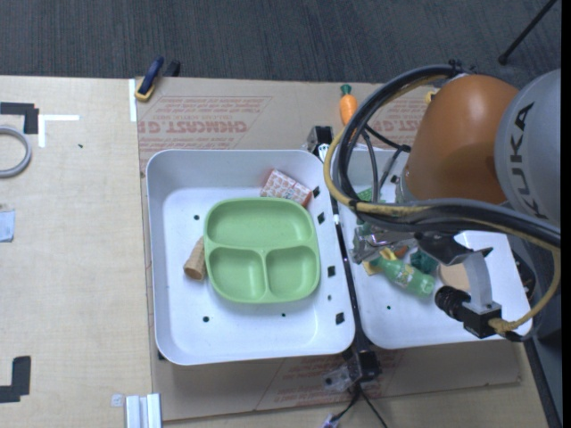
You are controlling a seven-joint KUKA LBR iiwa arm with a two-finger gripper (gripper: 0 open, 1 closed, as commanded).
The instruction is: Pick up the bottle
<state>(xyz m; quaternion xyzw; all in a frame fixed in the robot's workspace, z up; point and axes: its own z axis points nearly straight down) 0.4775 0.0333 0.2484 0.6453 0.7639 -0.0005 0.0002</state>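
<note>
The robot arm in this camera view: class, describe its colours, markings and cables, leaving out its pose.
The grey KUKA arm has a glossy orange band and dark "KUKA" lettering on its casing. Black cables with yellowish edges loop around it, and a black connector sits low on the cabling.

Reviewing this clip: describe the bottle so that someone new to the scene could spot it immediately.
Start at the right-hand white bin, under the grey and orange arm. The bottle lies on its side near that bin's left wall, beside the gripper. It is small and green with a yellowish label, unlike the big green divided plate in the left bin.
</note>
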